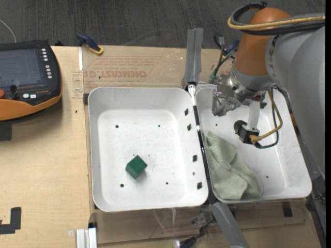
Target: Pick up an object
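Note:
A small green cube lies in the left bin, towards its front and left of centre. A pale green cloth is crumpled in the front left part of the right bin. My gripper hangs over the far left corner of the right bin, beyond the cloth and apart from it. Its fingers point down and stand open with nothing between them.
The raised divider between the two bins runs just left of the gripper. A black cable loop hangs from the wrist over the right bin. A teach pendant rests on the bench at far left.

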Controlling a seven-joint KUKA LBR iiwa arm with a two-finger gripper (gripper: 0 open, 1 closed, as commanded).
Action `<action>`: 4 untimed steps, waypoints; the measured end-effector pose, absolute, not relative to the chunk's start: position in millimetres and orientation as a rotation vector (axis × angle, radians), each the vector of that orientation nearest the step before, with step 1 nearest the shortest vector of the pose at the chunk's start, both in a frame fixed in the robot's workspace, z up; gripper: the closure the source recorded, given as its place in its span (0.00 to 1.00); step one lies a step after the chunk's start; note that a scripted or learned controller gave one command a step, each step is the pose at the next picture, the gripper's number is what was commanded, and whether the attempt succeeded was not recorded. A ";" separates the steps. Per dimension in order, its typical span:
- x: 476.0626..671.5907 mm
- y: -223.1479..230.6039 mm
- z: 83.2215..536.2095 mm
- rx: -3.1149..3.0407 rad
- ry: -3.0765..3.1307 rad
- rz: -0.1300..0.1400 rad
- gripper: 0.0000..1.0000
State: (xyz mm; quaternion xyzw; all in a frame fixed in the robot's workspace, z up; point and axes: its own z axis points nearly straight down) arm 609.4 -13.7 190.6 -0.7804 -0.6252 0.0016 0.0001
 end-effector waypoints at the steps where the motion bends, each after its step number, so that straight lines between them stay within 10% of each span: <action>1: 560.4 40.8 192.7 -2.382 -2.048 0.001 1.00; 2: 658.6 8.8 215.9 -2.427 -1.996 0.005 1.00; 4: 595.7 98.9 229.3 -2.374 -2.057 0.006 1.00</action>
